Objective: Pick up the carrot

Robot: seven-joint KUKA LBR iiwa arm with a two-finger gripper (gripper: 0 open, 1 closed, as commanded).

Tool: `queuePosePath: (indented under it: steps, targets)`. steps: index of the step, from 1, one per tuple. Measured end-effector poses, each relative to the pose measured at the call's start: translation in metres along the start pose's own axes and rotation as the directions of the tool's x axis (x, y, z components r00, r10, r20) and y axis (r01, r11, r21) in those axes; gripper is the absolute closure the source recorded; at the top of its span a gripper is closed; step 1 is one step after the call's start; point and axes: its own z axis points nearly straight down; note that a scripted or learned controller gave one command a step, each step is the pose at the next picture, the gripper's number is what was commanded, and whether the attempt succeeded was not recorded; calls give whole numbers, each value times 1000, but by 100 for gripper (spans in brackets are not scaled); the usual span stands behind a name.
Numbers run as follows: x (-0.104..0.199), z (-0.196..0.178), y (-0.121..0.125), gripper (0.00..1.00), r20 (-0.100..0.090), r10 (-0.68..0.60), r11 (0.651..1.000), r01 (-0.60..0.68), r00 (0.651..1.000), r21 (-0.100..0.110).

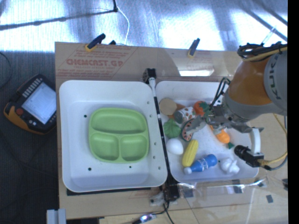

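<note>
Orange carrot (223,136) in right bin (243,174), hand (211,120) just beside; grip state unclear

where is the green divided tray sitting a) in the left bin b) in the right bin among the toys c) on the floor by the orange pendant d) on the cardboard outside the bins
a: the green divided tray lies flat on the floor of the left bin, while the corn, egg and blue bottle lie in the right bin.
</note>
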Motion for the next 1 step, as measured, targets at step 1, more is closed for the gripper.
queuePosePath:
  steps: [1]
  targets:
    - [-75, 88, 29, 0, -3, -57, 998, 56, 998, -13]
